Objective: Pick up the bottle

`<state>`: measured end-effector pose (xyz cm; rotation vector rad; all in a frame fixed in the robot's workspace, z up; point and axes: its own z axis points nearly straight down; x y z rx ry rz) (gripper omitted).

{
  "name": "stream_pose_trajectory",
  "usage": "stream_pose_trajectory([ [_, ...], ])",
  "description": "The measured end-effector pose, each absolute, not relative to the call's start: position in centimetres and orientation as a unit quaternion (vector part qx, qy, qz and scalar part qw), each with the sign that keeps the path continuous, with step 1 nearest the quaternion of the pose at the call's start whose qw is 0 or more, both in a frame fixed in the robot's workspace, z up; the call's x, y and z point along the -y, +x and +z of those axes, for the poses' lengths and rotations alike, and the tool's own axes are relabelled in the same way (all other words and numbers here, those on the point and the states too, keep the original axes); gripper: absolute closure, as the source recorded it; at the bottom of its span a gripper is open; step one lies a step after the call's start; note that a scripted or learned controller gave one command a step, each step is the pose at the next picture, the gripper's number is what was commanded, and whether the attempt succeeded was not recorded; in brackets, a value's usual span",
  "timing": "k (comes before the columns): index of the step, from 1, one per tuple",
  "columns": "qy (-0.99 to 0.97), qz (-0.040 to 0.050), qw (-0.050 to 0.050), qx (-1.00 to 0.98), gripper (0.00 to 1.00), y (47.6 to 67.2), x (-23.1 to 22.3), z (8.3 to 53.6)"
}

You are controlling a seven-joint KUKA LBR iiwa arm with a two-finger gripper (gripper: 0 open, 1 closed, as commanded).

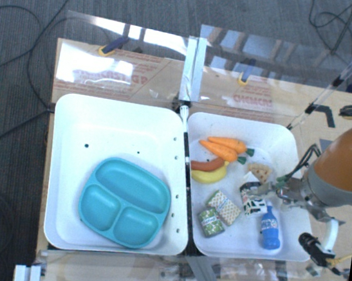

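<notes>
Claw point(254, 194) hangs over the right white bin point(292, 143) on a wooden desk point(71, 57) above grey carpet; its state I cannot tell; the small blue plastic bottle point(270, 229) lies just beside it.

No legible text; red print on bench point(107, 78) unreadable.

Bottle point(270, 230): glossy blue plastic. Bins point(73, 135): smooth white plastic, slight sheen. Divided tray point(125, 202): smooth teal plastic. Floor point(22, 30): grey ribbed carpet, matt. Desk point(165, 77): pale wood under reflective clear sheet.
</notes>
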<state>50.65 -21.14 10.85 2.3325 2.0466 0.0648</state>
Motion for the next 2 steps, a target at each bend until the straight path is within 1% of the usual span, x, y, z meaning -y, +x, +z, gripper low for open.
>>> stream_pose_trajectory([
  [1,0.749,0.0215,0.018,-0.662,0.00,50.68,21.23,10.83],
  [2,0.742,0.0214,0.020,-0.670,0.00,50.69,21.22,10.84],
])
